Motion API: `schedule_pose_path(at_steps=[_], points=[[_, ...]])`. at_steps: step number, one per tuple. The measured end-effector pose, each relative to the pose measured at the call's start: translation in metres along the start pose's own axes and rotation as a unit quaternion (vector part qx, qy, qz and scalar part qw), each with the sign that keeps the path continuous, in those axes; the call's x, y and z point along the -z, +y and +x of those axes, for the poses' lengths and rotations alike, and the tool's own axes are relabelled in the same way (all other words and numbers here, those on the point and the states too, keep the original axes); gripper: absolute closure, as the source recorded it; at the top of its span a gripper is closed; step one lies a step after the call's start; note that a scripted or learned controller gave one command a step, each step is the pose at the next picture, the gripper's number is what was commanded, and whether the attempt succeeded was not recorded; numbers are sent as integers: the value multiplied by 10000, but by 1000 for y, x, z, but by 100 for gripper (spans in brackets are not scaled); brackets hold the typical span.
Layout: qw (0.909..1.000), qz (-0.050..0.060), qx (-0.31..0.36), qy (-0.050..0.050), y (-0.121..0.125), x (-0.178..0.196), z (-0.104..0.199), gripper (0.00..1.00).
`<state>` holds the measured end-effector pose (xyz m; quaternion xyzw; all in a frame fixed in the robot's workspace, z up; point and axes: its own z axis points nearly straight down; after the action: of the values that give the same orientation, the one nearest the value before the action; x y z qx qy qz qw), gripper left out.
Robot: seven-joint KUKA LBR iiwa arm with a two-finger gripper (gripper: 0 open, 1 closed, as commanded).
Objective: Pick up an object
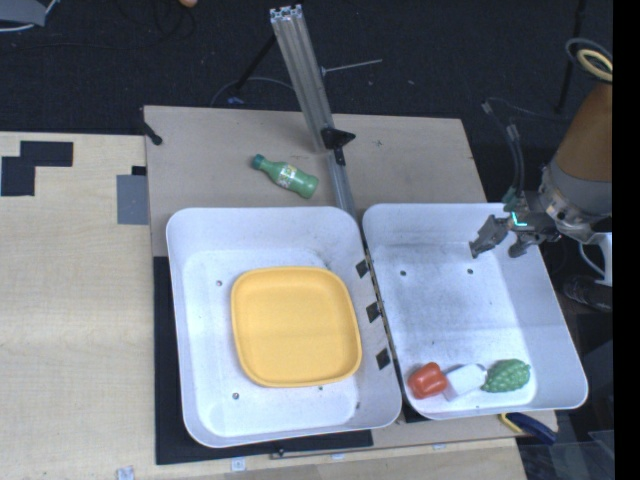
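My gripper (503, 241) hangs over the far right edge of the right bin (450, 298), fingers spread open with nothing between them. Along that bin's near edge lie a red pepper-like object (428, 379), a small white object (464, 378) and a bumpy green object (506, 375), side by side and well below the gripper. A yellow square plate (296, 325) lies flat in the left bin (200, 268).
A green bottle (286, 176) lies on its side on the bench behind the left bin. A slanted aluminium rail (312, 78) rises behind the two bins. Black clips (371, 308) mark the divider between the bins.
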<state>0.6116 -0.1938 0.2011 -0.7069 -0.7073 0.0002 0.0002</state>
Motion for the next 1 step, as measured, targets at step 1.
schedule_pose_path(at_steps=[1], points=[[10000, 1, 0, 0, 0, 0, 0, 0]])
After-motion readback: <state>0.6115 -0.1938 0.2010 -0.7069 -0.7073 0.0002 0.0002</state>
